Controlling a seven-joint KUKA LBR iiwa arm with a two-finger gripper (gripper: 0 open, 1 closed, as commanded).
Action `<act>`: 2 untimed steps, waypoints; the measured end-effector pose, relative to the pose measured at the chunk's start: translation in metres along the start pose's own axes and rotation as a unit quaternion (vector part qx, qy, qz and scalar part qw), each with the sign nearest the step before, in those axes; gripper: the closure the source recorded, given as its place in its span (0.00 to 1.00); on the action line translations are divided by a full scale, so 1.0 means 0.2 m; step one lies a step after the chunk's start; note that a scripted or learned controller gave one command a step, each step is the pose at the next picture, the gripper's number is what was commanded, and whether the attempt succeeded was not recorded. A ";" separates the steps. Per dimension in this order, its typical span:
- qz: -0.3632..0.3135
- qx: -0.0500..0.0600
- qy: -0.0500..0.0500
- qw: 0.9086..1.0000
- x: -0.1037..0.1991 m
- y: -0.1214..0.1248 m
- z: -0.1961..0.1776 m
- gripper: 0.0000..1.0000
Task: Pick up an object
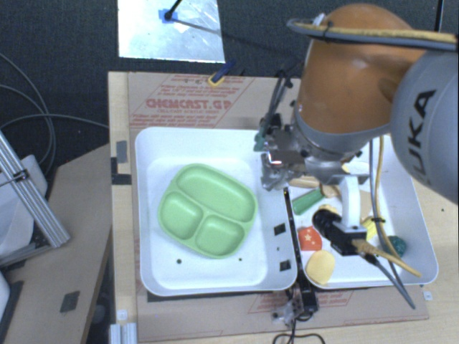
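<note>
we look down from one fixed camera above the table (86, 192), tilted at a slant so the far edge sits toward the top. both shallow white plastic bins, the left bin (154, 264) and the right bin (419, 246), fall in frame. the grey arm with its orange band (351, 63) enters from the right, close to the lens and looming large.

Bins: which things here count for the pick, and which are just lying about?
For the pick:
gripper
green divided plate
green piece
red piece
yellow piece

Lying about:
cardboard sheet
shiny square
cables
</note>
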State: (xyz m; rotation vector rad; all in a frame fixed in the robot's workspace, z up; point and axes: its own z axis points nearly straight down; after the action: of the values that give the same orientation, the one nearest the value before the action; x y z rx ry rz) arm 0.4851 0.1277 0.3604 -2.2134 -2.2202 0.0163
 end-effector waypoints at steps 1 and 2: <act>-0.002 -0.008 0.002 1.000 -0.01 0.01 -0.09 1.00; -0.005 -0.009 0.002 1.000 -0.01 0.01 -0.15 1.00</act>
State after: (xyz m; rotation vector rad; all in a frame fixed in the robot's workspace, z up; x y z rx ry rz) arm 0.4883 0.1268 0.3895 -2.2097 -2.2382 -0.0095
